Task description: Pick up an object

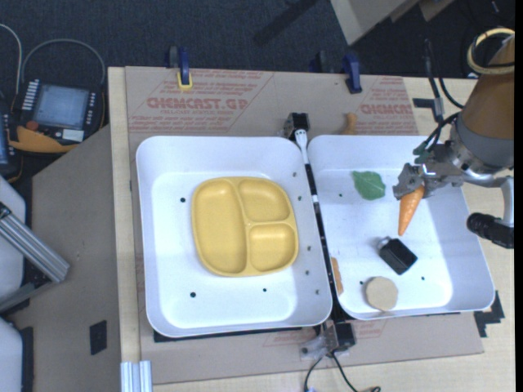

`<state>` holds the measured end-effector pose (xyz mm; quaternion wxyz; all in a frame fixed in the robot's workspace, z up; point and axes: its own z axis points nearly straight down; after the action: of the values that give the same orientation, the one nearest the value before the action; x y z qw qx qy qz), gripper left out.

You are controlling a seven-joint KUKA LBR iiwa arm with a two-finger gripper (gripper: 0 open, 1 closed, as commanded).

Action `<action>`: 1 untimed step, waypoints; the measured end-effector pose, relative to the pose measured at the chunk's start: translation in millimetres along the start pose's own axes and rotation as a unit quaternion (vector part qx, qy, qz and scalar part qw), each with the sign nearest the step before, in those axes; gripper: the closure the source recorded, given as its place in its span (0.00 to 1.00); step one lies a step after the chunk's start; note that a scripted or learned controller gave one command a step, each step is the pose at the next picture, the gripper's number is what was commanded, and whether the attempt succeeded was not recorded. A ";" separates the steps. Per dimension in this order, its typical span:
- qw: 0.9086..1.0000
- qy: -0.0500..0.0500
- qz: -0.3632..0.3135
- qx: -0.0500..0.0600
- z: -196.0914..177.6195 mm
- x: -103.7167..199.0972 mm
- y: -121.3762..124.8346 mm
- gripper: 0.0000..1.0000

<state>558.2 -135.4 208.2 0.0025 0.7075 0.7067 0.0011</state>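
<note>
An orange carrot [407,211] hangs point-down over the right bin [458,292], with its thick end between the fingers of my gripper [417,184]. The gripper is shut on that end. It reaches in from the right, under the grey wrist and its orange band. Just left of the gripper, a green leafy piece [369,184] lies on the bin floor. A black block [398,255] sits below the carrot's tip. A round tan disc [381,293] rests near the bin's front edge.
The left bin [163,284] holds a yellow divided plate [245,224] at its middle. A black divider strip [311,194] runs between the two bins. Blue clamps [183,62] grip the board's far edge.
</note>
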 end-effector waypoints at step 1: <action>1.000 0.000 -0.001 -0.002 -59.1 2.3 -6.8 1.00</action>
<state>551.1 -133.0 267.3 0.0038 0.7066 0.7076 0.0021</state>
